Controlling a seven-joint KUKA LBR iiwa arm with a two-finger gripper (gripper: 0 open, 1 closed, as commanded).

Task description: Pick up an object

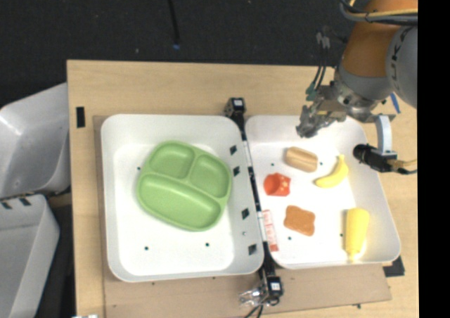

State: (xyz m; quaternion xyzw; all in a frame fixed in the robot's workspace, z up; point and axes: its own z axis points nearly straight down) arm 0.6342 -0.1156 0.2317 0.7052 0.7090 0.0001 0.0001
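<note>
The right bin [380, 239] holds several toy foods: a tan bread roll [301, 159], a yellow banana [332, 174], a red pepper piece [277, 184], an orange toast slice [299, 220] and a yellow corn cob [356, 232]. My gripper [308, 129] hangs over the bin's far edge, just above and behind the bread roll, apart from it. Nothing shows between its fingers. The grey and orange arm comes in from the upper right.
The left bin [126, 246] carries a green divided plate [184, 184]. A ridge with black clips [247, 190] separates the two bins. A black fitting [370, 156] on a cable sits at the right bin's right wall. The wooden bench [84, 84] surrounds both bins.
</note>
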